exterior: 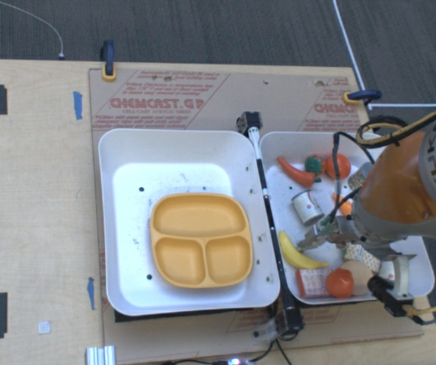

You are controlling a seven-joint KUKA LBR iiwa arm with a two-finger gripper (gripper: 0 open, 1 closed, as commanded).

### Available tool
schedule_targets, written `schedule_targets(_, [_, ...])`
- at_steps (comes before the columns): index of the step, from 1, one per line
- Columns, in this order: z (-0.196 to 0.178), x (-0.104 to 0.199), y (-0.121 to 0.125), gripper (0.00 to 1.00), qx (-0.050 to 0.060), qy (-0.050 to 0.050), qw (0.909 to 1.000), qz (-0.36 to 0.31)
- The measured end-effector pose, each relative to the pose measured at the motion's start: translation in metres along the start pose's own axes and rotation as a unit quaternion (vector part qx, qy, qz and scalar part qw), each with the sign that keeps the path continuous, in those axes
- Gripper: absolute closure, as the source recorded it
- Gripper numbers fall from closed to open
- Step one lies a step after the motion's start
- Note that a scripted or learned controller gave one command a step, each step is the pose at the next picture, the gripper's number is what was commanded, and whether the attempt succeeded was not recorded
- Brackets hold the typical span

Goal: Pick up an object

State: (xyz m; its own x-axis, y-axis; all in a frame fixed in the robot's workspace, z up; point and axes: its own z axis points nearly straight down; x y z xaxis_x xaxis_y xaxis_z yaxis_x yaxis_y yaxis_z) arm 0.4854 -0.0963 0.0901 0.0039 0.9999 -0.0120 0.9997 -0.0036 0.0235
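The pincer [316, 236] hangs low in the right-hand shallow white plastic bin [423, 268], its tips down among the clutter just above the curved yellow banana [300, 254]; whether its fingers are wide or narrow cannot be told, since they blur into what lies beneath; nothing is seen held between them.

Candidate things to pick all lie in this right bin: the banana at the bin's left wall, touching or nearly so; a small grey metal cylinder [306, 206] just above the pincer; a red chilli pepper [297, 172] near the top left; a red-orange round fruit with green stalk [333, 165] beside it; a red tomato-like ball [340, 281] near the front; a flat red-and-white packet [310, 282] touching that ball.

Risks, as judged: crowding is the main one; a close could catch the banana and cylinder together, or pinch an edge so the piece slips out on the lift; the banana's curve and smooth skin invite rolling; its nearness to the wall could foul one finger.

Count: bins two; left white bin [126, 204] bears one yellow three-compartment plastic tray [201, 238]; banana one; chilli one; round red pieces two; cylinder one; packet one; more may sit hidden beneath the arm.
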Motion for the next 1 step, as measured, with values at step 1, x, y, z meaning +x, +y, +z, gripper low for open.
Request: schedule_targets(1, [0.0, -0.0004, -0.0001, 0.0, 0.0, 0.001, 1.0, -0.001])
